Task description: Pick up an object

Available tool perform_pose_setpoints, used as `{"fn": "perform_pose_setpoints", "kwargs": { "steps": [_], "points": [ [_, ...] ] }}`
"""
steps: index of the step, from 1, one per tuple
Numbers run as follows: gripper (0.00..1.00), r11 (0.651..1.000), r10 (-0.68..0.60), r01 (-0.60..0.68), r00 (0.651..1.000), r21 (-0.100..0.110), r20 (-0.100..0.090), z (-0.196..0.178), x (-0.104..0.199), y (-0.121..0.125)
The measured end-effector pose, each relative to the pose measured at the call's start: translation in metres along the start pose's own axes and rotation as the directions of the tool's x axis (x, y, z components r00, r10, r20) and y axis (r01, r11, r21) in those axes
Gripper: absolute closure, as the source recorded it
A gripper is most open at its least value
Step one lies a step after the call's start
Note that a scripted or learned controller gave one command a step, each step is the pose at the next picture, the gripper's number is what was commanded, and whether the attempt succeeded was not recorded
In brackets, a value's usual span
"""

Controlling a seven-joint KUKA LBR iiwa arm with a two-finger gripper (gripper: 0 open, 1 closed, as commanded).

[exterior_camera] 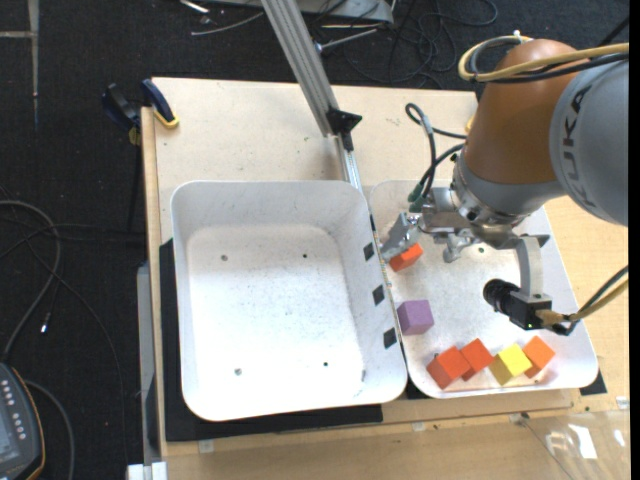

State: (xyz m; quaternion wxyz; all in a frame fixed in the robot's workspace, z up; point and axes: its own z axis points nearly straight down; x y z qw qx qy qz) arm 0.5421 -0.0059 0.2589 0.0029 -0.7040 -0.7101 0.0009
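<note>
My gripper [429, 240] hangs over the upper left part of the right bin [565, 298], under the arm's orange band. Its two grey fingers [401, 232] stand apart, so it is open. A small orange block [405, 258] lies right at the tip of the left finger, close to the bin's left wall, and is not between the fingers. A purple cube [415, 316] sits a little below it. Along the bin's front edge lie a red block [450, 366], an orange block [476, 353], a yellow block [513, 361] and another orange block [539, 352].
The left bin [270, 288] is beside the right one, their walls touching. A slanted aluminium rail [305, 53] comes down to the bench behind the bins. A black plug on a cable [508, 302] hangs from the arm over the right bin.
</note>
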Motion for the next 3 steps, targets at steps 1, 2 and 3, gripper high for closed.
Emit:
{"fn": "perform_pose_setpoints", "kwargs": {
  "steps": [1,2,3],
  "points": [
    [0.0,1.0,0.012,-0.012,1.0,-0.009,0.006,0.0,-0.047,0.044],
    [0.0,1.0,0.005,-0.005,1.0,0.004,0.0,0.042,0.0,-0.04],
    [0.0,1.0,0.008,-0.008,1.0,-0.014,0.005,-0.031,-0.022,-0.023]
  ]
}}
